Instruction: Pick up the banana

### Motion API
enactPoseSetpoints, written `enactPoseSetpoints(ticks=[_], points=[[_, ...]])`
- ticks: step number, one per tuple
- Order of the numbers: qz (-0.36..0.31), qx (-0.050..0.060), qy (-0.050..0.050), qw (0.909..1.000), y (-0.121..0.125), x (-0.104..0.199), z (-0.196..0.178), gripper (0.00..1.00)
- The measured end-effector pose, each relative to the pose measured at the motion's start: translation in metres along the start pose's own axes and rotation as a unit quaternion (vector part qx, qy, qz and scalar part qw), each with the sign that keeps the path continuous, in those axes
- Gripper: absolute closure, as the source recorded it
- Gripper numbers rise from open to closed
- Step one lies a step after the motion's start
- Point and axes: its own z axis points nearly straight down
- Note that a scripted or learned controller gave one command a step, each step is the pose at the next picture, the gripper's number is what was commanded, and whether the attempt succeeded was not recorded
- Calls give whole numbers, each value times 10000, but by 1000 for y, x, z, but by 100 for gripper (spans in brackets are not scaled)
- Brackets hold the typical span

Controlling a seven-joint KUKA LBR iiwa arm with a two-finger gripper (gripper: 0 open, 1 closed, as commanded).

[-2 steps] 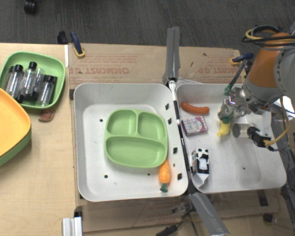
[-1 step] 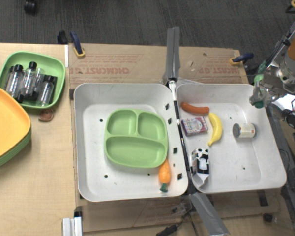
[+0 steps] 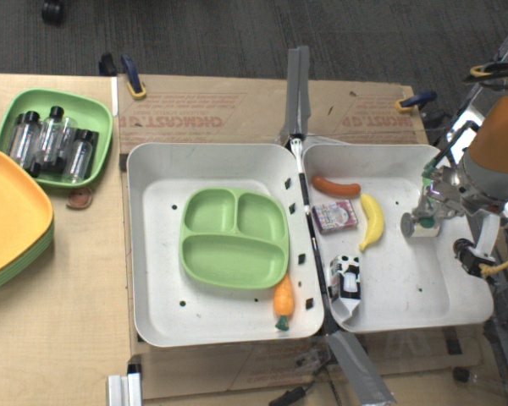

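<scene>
Far left off the bins: stack of orange plates [image 3: 13,218], green tray [image 3: 57,138] with small dark-capped bottles [image 3: 51,142]. Left bin [image 3: 152,252] holds a green divided plate [image 3: 234,239] in the middle, toy carrot [image 3: 284,301] touching the plate's lower right corner, near the bin's right wall. Right bin [image 3: 423,303]: red sausage [image 3: 336,186] at the top left, pink-purple packet [image 3: 334,216] just under it, black-and-white item [image 3: 347,279] lower down by the left wall. Banana [image 3: 372,220] lies flat on the bin floor in the upper-middle of the right bin, just right of the packet, below the right end of the sausage, not touching either as far as visible. Long axis runs near vertical in view, slightly curved, upper end near the sausage, lower tip angled toward lower left. Gripper [image 3: 422,221] sits low in the bin to the banana's right, near but apart, bare floor between them, nothing blocking. Banana not between the fingers; nothing seen held. How far the jaws are spread, cannot tell.
</scene>
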Motion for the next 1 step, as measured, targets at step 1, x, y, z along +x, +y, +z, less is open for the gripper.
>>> enactPoseSetpoints(ticks=[1], points=[[-209, -153, -30, 9997, -58, -14, 12, 100]])
